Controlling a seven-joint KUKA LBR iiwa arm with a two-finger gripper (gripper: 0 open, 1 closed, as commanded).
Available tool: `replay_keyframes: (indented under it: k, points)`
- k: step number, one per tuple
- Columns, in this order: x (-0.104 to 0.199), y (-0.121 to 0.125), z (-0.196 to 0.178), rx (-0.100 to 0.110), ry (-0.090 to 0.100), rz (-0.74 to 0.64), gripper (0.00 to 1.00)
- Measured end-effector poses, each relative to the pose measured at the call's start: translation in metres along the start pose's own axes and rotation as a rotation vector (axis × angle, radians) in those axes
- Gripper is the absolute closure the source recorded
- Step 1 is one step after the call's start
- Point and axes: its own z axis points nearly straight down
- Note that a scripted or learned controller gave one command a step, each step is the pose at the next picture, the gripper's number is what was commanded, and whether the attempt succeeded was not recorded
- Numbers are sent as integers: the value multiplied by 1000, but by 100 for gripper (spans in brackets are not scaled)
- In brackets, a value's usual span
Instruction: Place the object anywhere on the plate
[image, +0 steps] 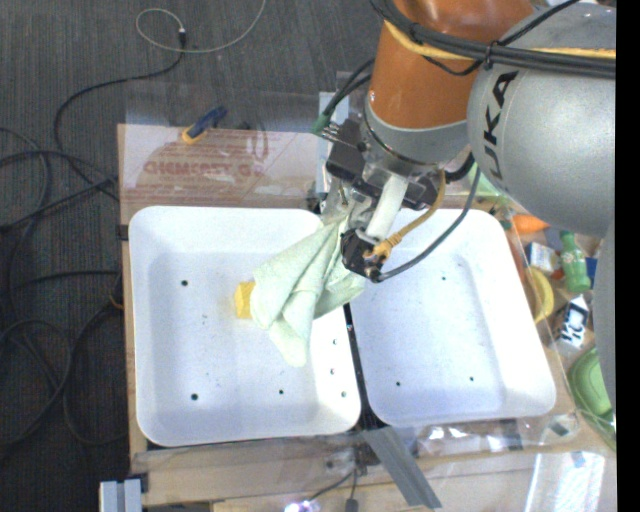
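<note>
A: pincer (345, 218) state?
B: can't tell, view's blocked there.
A: cloth?
B: green cloth (300, 285) runs from the pincer down into the left bin (170, 330), probably part lifted. Small yellow thing (243, 299) touches its left edge.

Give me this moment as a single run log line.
gripper above bin seam, at top of green cloth | cloth trails into left bin, edge over yellow object | grasp unconfirmed

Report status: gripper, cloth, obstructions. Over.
Gripper above the bins' shared edge, grip unclear. Cloth peaks at gripper, rest drapes into left bin. Small yellow item touching cloth's left side.
</note>
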Motion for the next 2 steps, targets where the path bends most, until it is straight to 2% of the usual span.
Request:
replay_keyframes:
  k: [1, 2]
  points:
    - [69, -78, 34, 0, 0, 41, 100]
    - [89, -103, 232, 4, -3, -55, 100]
